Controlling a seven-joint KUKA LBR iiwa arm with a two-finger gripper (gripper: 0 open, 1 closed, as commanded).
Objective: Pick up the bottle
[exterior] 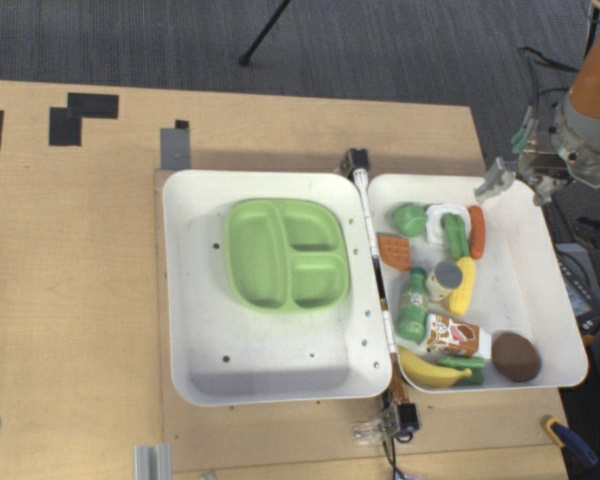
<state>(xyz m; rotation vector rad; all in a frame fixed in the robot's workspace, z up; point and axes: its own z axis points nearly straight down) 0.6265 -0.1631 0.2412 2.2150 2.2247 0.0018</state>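
Note:
The bottle [413,305] is small and green, lying near the left wall of the right bin [550,268] between an orange waffle piece [394,252] and a juice carton [452,336]. My gripper [519,181] hangs over the bin's far right corner, well up and to the right of the bottle. Its fingers look spread apart, with nothing between them.
Crowded around the bottle are a grey-lidded jar [446,276], a yellow banana [465,286], a carrot [476,230], a green vegetable [410,218], a second banana [435,368] and a brown ball [516,356]. In the left bin [195,298] sits a green divided plate [285,253].

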